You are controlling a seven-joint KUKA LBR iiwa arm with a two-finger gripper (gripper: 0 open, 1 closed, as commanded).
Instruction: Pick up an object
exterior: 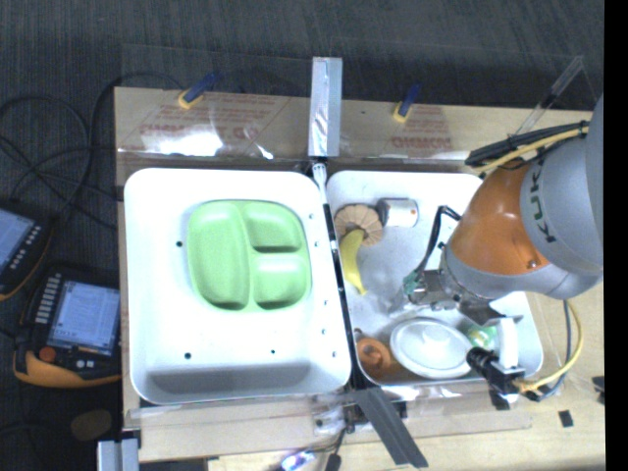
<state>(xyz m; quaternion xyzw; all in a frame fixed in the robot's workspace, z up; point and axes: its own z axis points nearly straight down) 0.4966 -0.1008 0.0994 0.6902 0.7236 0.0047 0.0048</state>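
- Dark carpet surrounded a wooden bench (pixel 461 130); two white bins sat side by side on it, with clear plastic sheeting and blue-and-yellow clips along the far edge
- Left bin (pixel 157 361) held a green divided tray (pixel 247 253), lying flat near the bin's centre, well apart from the walls
- Right bin (pixel 392 186) was crowded: a banana (pixel 350 260) lay along the left wall; a tan ring-shaped piece (pixel 360 221) touched the banana's upper end; a small silver can (pixel 399 211) lay on its side just beside that ring
- White bowl (pixel 429 346) rested upright near the front wall; a brown object (pixel 372 354) sat just left of it, in the front left corner; something green (pixel 481 337) showed at the bowl's right, too hidden to name
- Arm (pixel 510 234) reached in from the right, orange band over the right bin; the gripper (pixel 429 287) hung low between banana and bowl, just above the bowl's rim
- Jaws: could not tell whether spread or closed; nothing seen between them
- Handheld screens (pixel 83 317) and cables lay on the floor to the left
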